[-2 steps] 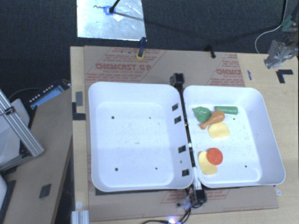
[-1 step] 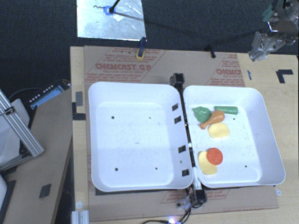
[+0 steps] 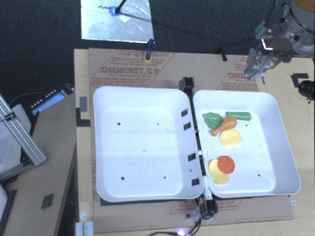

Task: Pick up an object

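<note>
Several small plastic toy foods (image 3: 224, 141) lie in the right shallow white bin (image 3: 275, 146), centre-right of the frame; our metal two-finger gripper (image 3: 256, 68) hovers beyond the bin's top edge, so they lie below-left of it. Whether the jaws are parted, we cannot tell.

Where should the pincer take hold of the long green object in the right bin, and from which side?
Grip the long green bar-shaped object at its middle, across its narrow width, coming straight down from above. It lies flat and lengthwise left to right near the far wall of the right white bin; its left end touches the orange piece, so avoid that end.
</note>
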